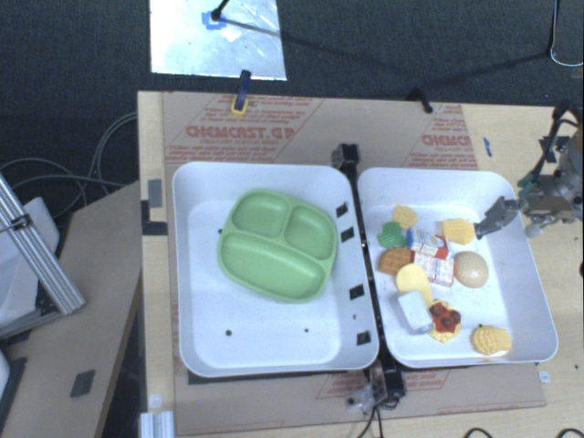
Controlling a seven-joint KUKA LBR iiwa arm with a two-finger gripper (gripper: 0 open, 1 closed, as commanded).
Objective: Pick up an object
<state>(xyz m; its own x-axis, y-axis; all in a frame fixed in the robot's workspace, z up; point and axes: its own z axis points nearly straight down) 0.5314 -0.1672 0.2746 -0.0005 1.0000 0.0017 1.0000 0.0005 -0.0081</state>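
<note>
Nearest the camera, at the right bin's five o'clock corner, lies a yellow corn-like toy, apart from the heap and probably the easiest pick: likely light hollow plastic, stiff and a bit slick, best taken across its short width. Toward the bin's centre sit a beige egg and other toy foods, packed close. Farther, at three o'clock, the gripper hangs over the bin's rim, arm reaching in low; whether its fingers are wide or narrow I cannot tell.
</note>
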